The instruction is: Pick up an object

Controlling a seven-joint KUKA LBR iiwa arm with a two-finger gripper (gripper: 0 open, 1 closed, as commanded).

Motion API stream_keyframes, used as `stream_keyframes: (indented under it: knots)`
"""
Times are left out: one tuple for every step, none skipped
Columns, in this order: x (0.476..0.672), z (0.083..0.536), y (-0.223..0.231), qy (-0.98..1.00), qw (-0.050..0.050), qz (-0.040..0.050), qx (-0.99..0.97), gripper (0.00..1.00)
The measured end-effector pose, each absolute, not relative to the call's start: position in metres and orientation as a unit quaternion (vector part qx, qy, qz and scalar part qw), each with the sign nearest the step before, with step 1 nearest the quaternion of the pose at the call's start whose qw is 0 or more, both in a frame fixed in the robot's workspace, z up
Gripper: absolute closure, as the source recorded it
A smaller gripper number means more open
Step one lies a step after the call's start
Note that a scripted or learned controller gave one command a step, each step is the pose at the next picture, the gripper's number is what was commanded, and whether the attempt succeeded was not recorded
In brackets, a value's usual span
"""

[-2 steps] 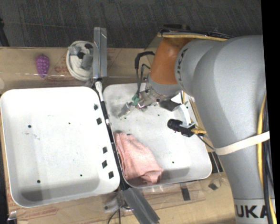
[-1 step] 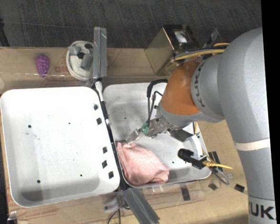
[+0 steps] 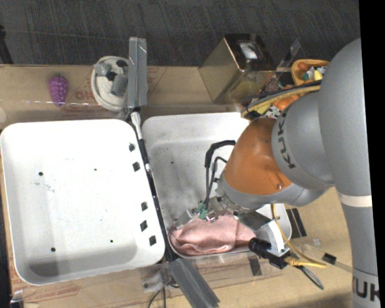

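From the camera above the bench, the gripper [image 3: 208,213] is low in the right bin [image 3: 178,138], right at the top edge of a pink cloth [image 3: 208,237] bunched along the bin's near edge. I cannot tell if it is open or closed; the arm hides it. It should pinch a thick fold, then lift slowly.

pincer [image 3: 206,213] fingers hidden by wrist | pink cloth [image 3: 208,238] partly covered
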State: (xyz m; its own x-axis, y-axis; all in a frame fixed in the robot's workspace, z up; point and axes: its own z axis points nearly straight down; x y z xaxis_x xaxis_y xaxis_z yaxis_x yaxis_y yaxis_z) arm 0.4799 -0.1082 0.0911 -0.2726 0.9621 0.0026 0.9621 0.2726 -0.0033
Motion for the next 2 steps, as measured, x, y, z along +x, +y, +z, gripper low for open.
stream_keyframes:
  knots:
    - [0.502, 0.134, -0.122, -0.697, 0.001, 0.0009, -0.717, 0.00]
    - [0.494, 0.138, -0.182, -0.718, 0.001, 0.0004, -0.696, 0.00]
